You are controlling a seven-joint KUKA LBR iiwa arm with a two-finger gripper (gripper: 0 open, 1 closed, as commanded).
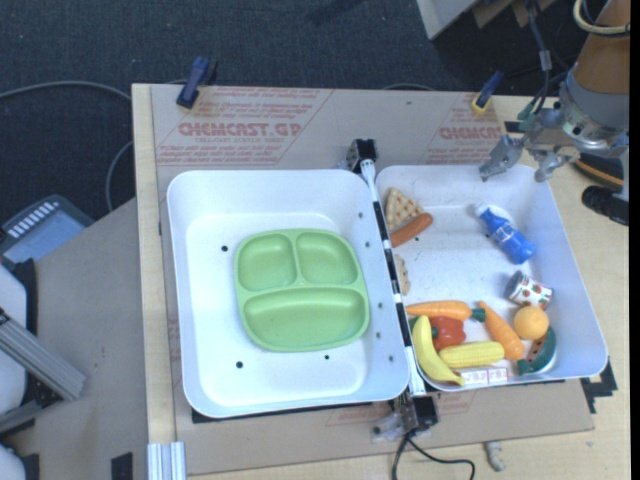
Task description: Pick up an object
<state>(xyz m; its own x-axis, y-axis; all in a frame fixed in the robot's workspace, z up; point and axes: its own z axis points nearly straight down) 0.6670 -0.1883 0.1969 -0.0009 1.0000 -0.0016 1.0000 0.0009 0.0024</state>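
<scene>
The blue bottle lies in the right bin, in its far part, well apart from the heap of toy food at the near edge; its long axis runs at a slant, the cap end pointing up-left, toward the far rim. From the bottle, the gripper is just beyond, above the far rim of the same bin; its two fingers stand apart and nothing is between them. So I judge the bottle is the nearest object to grasp; the gripper must come toward the near side and down, with fingers across the bottle's short width. Farther from the bottle, the toy hot dog lies toward the green plate.
</scene>
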